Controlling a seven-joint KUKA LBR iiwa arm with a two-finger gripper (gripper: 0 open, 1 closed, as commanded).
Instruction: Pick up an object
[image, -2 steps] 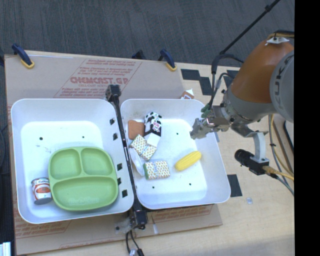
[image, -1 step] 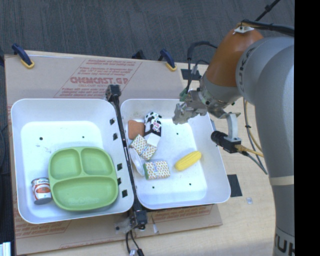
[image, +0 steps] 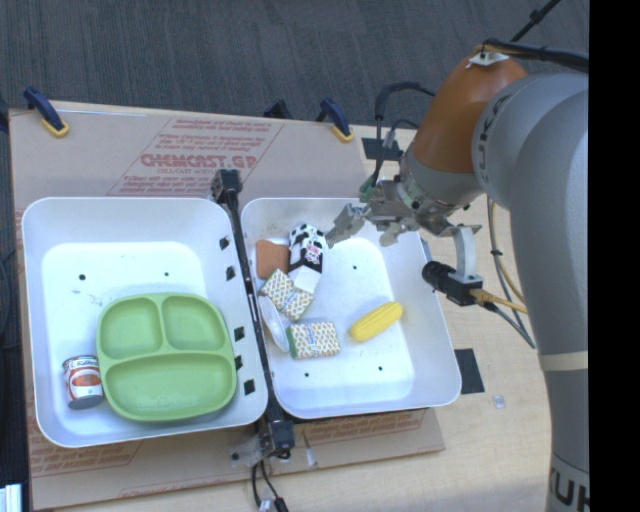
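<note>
My gripper (image: 345, 222) sits over the far edge of the right bin (image: 435, 345), low and angled toward the bin's upper-left corner. Can't tell how it's set from this angle; nothing visibly held in it. Orange band and grey wrist hang above the bin's far-right rim, cables looping off behind.

Closest item to the gripper: black-and-white cow-pattern toy (image: 307, 243), just left of and below the tip, near the far wall of the right bin. Whether they touch, can't tell.

Rest of the right bin:
- orange-brown rounded object (image: 269, 257) against the left wall, just beside the cow toy
- patterned packet (image: 285, 294) below that, tilted, with a small white piece next to it
- second patterned packet (image: 315, 340) lower down, lying flat
- clear plastic-looking item along the left wall between the two packets, too washed out to identify
- yellow corn cob (image: 376, 321) mid-bin, lying diagonally, well apart from the gripper

Left bin (image: 45, 225):
- green divided plate (image: 166, 357), three compartments, resting in the near half
- small can (image: 84, 381) with a red label, upright, touching or just beside the plate's left edge

Both bins sit on a cardboard sheet (image: 200, 150) with red print, blue clamps at its far edge.
</note>
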